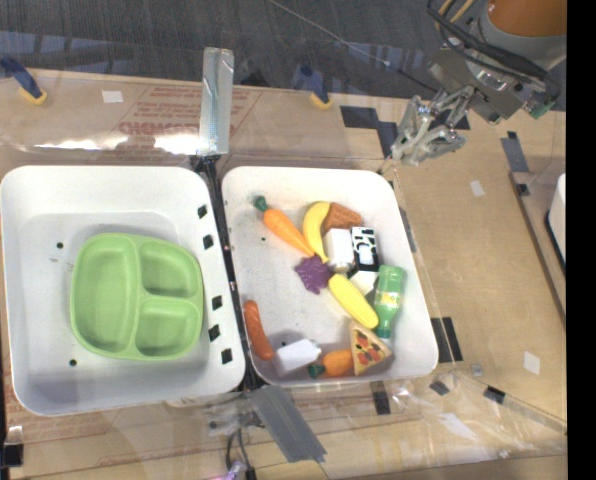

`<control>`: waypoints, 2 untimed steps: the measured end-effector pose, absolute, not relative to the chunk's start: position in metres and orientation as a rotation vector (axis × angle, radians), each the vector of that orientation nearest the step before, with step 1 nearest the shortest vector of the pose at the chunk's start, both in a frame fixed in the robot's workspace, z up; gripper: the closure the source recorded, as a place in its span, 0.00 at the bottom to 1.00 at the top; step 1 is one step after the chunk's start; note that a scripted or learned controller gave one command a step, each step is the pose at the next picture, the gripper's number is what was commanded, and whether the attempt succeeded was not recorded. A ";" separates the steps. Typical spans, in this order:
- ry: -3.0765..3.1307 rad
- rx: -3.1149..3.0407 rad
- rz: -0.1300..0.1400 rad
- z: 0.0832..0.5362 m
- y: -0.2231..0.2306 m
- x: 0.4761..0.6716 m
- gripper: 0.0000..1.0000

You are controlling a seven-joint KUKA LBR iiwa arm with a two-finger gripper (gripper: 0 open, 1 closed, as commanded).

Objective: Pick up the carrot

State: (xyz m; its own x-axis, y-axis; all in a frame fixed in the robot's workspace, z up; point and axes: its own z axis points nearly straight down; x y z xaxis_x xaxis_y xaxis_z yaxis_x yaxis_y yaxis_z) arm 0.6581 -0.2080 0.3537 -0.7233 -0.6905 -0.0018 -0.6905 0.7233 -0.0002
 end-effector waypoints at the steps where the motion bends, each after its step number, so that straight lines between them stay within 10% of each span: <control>1: 2.627 -1.729 0.010 0.301 -0.209 0.587 1.00; 2: 2.627 -1.728 0.010 0.301 -0.209 0.587 0.00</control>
